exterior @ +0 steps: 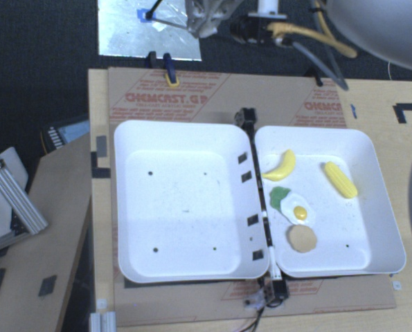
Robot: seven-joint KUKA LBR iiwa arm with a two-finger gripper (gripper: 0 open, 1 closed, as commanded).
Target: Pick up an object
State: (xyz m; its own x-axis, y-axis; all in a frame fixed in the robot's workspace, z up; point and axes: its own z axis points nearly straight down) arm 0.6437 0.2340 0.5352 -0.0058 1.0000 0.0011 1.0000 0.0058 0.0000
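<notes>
Lying in the right bin (382, 185), banana (280, 165), corn (340, 179), egg (297, 210) and cookie (302, 238) are found nearward of the far-edge claw (204, 16), whose closure cannot be told.

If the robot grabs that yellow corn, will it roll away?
Maybe. The corn looks rounded and long, so it could roll sideways when nudged. It looks like a stiff toy, probably light. Its bumpy surface may help grip, and it lies apart from the banana.
</notes>
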